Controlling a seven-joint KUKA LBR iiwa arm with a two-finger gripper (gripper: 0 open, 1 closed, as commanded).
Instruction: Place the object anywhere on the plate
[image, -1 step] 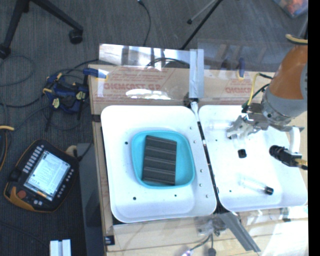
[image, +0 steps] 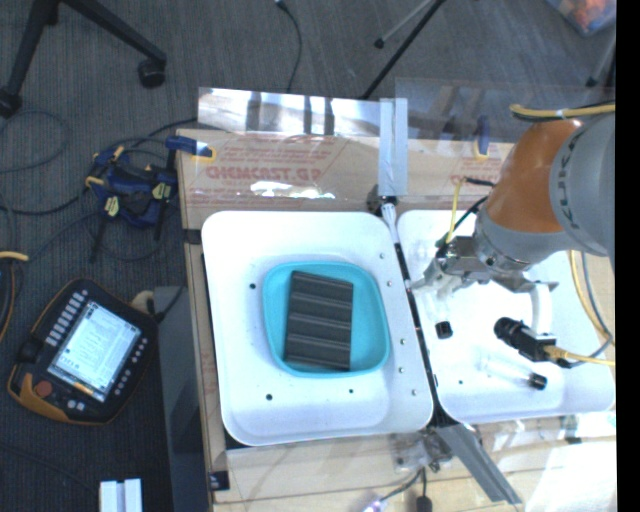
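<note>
The arm (image: 555, 190) covers the far right corner of the right bin (image: 500, 405) and much of its far edge, so whatever lies under the grey and orange bulk cannot be seen. The gripper (image: 445, 272) hangs below the wrist, over the far left part of that bin and close to the rim it shares with its neighbour. It shows only as a tangle of pale metal seen from above, and whether it is apart or together cannot be told; nothing can be made out in its grasp. Near the left edge of the right bin lies a small black piece (image: 443, 328), too small to identify. Toward the near edge is a thin clear item (image: 508, 369) with a dark tip, faint against the white floor and hard to make out. The left bin (image: 300, 415) is in plain sight and holds a blue plate (image: 272, 300) at about its middle. On that plate lies a dark grey ribbed block (image: 320, 320), flat, with its long side running from the far edge toward the near edge and its whole outline inside the plate's rim. A sheet of cardboard (image: 270, 170) stands behind the bins, with print too blurred to read. On the floor off the bench's left side lie a teach pendant (image: 85, 345) and some blue clamps (image: 135, 185).
</note>
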